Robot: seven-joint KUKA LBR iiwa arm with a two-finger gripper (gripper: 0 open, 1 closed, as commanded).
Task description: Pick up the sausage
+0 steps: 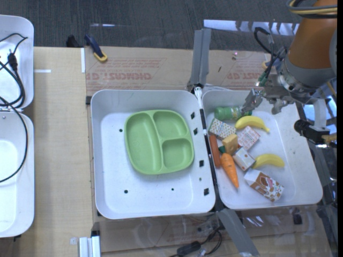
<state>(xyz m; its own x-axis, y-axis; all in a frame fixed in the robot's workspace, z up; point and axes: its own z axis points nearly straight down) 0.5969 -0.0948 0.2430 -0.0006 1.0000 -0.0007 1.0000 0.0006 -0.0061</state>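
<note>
The sausage (214,149) is a slim reddish-brown stick lying lengthwise against the left wall of the right bin (300,194). Its upper end is tucked under a patterned box (221,128), and an orange carrot (230,169) lies just to its right. My gripper (262,106) hangs over the bin's far part, up and to the right of the sausage and well apart from it. Its fingers (249,104) stand open with nothing between them, just above a green bottle (227,112) and a banana (252,122).
The right bin also holds a second banana (269,160), a pink box (248,137), a tan cube (230,142), a white box (244,158) and a brown carton (265,186). A green divided plate (159,141) lies in the left bin (107,186).
</note>
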